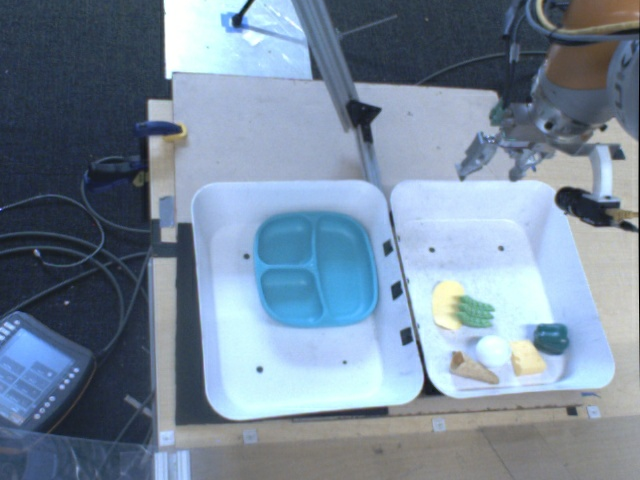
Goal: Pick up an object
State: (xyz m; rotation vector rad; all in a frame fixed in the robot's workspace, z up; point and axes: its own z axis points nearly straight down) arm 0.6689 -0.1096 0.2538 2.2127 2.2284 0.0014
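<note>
Toy food (497,335) well below open gripper (498,162)

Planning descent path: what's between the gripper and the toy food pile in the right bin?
Only bare white floor of the right bin lies between gripper and food pile in the camera view.

Even, fairly bright light falls from above — the two white bins (300,393) nearly wash out, with soft shadows under their rims. The picture is a little soft and grainy (the arm (590,28) at one o'clock looks slightly blurred), while the dark floor at nine o'clock stays dim.
</note>
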